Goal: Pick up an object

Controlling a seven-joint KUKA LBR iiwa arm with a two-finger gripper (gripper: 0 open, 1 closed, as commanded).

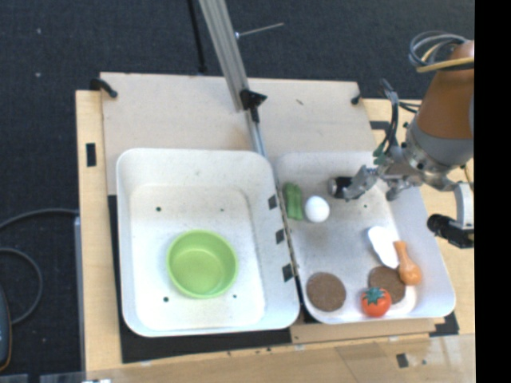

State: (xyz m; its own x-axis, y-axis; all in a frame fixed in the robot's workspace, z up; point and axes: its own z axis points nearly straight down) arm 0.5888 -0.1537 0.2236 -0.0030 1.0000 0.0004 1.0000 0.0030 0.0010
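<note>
The arm (444, 126) is running off the right edge, its wrist reaching down over the far side of the right bin (343, 244). The pincer (357, 183) is blurring too much to tell open from closed. It is hanging near the white ball (317, 209), which is lying against a green piece (293, 202).

Green bowl (202, 263) in left bin (140, 170); white ball (317, 209), red tomato (375, 302), 2 brown discs (326, 291) in right bin (343, 242).
</note>
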